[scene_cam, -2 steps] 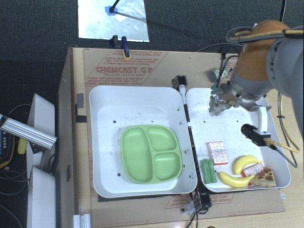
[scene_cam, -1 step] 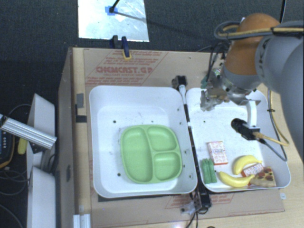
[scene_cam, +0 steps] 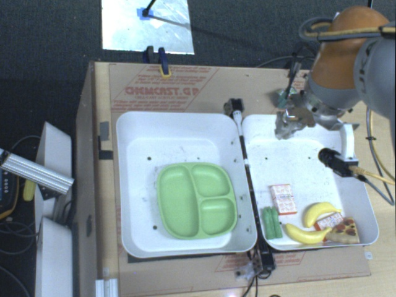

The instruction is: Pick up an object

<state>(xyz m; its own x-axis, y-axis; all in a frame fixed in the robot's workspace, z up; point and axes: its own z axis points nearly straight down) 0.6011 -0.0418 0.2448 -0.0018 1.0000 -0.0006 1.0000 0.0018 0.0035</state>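
Observation:
The right bin holds a small red-and-white box, a green block, a yellow banana and a pizza-slice toy, all grouped near its front edge. My gripper hangs over the bin's far edge, well behind those objects, with nothing seen between its fingers. The arm's grey body and orange band rise behind it at the right.
The left bin holds a green divided plate. A black divider strip runs between the bins. A black cylindrical part juts over the right bin's right side. Cardboard lies beneath.

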